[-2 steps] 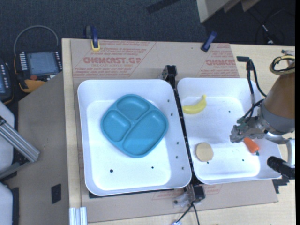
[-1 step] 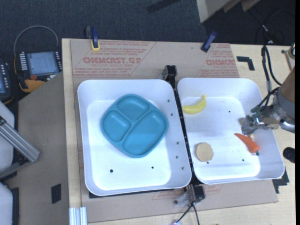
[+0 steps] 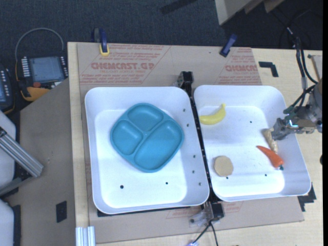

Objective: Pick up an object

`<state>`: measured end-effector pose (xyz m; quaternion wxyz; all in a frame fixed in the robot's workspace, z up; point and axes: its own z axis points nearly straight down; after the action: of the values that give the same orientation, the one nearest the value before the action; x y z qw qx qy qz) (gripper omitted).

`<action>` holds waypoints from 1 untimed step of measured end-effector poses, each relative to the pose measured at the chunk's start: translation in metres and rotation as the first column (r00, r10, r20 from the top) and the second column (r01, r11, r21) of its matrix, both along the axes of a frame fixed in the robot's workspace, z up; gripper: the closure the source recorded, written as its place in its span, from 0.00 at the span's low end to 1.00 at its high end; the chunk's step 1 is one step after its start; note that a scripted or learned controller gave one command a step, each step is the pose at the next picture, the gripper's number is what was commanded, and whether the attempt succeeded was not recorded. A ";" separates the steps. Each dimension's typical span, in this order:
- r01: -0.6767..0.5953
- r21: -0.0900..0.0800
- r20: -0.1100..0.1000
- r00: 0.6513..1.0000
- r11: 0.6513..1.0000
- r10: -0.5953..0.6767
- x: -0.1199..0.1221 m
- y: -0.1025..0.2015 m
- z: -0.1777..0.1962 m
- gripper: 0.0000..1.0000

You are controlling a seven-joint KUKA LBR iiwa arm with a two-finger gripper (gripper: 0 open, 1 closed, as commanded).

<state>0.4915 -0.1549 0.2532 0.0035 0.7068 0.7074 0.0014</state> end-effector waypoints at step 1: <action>-0.005 0.006 -0.008 1.000 1.000 0.005 0.000 0.053 0.001 1.00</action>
<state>0.4918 -0.1018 0.2539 -0.0013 0.7050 0.7092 0.0008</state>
